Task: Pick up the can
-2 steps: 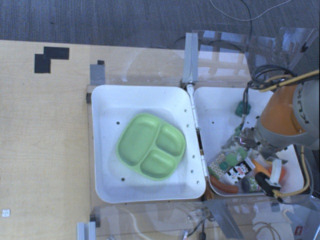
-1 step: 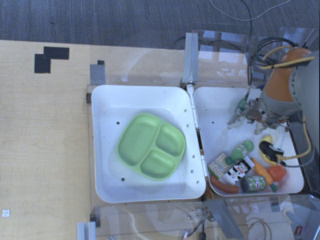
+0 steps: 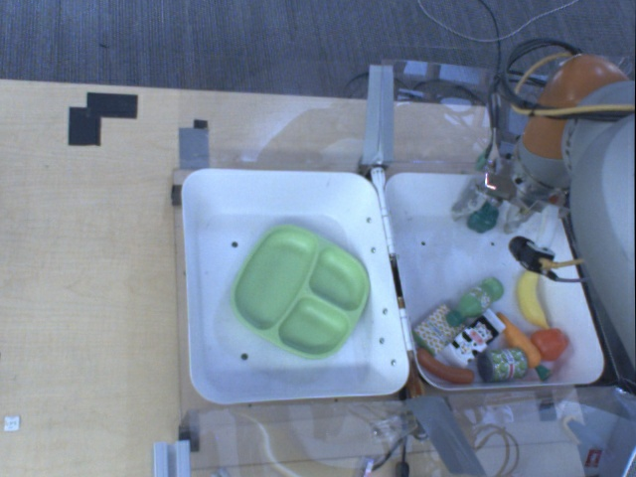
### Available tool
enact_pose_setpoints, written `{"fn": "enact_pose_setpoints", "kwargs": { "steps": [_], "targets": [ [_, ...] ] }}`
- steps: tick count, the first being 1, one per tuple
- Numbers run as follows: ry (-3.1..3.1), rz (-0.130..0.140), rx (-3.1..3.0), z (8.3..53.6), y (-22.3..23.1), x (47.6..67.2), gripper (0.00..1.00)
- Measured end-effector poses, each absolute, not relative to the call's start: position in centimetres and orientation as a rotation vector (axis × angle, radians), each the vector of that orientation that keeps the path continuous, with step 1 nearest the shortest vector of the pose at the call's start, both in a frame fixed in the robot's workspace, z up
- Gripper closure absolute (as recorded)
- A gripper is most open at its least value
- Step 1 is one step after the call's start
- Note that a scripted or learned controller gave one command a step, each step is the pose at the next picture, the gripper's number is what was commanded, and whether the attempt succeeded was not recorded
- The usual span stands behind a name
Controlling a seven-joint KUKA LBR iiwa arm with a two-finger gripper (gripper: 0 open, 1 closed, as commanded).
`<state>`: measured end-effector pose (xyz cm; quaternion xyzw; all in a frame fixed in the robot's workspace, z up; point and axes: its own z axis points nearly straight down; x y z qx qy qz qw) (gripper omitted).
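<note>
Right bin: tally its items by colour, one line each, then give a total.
Green: 2, the green bottle and the green-labelled can
Yellow: 1, the yellow banana
Orange: 1, the orange carrot
Red: 2, the red tomato and the red sausage
Black-and-white: 1, the black-and-white carton
Tan: 1, the tan patterned packet
Total: 8

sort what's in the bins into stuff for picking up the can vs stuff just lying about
For the job:
can
hand

Lying about:
green divided plate
banana
green bottle
carrot
tomato
sausage
</note>
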<state>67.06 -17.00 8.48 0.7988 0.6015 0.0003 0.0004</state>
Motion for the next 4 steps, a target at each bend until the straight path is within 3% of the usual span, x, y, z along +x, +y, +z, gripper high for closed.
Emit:
{"fn": "enact_pose_setpoints", "kwargs": {
  "steps": [1,2,3,4],
  "targets": [
    [1.739,-0.008,2.612,8.5,-15.6,66.9,0.00],
    [1.755,-0.003,2.601,9.5,-15.2,67.1,1.00],
    [1.757,-0.005,2.600,9.4,-15.3,67.1,0.00],
    [1.402,0.000,2.811,17.4,-14.7,63.2,0.00]
  ]
}}
